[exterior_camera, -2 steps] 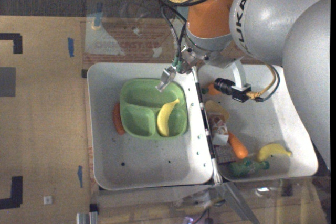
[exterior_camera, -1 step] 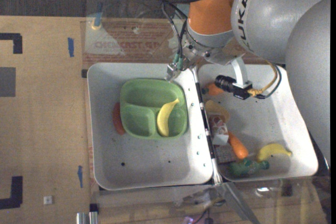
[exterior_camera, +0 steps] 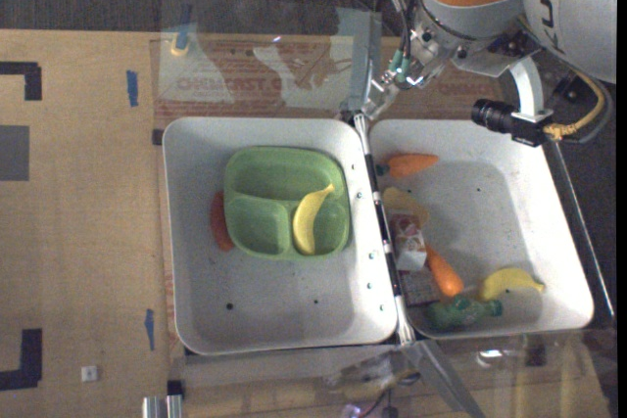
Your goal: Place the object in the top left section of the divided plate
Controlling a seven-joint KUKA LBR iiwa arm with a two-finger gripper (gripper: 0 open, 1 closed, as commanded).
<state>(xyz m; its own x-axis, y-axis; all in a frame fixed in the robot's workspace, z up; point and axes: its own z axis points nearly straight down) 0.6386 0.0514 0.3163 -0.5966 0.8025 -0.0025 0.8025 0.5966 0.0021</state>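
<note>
Closest to the camera, along the right bin's (exterior_camera: 549,210) near edge, lie a green toy (exterior_camera: 462,312), a yellow banana (exterior_camera: 510,283) and an orange carrot (exterior_camera: 444,275). Another carrot (exterior_camera: 411,163) rests at that bin's far left corner. A green divided plate (exterior_camera: 284,173) sits in the left bin (exterior_camera: 284,308), a banana (exterior_camera: 312,218) in its near right section, a red object (exterior_camera: 219,220) just beside its left rim. Whether the fingers (exterior_camera: 392,81), above the bins' far edge, are open or closed cannot be told.
</note>
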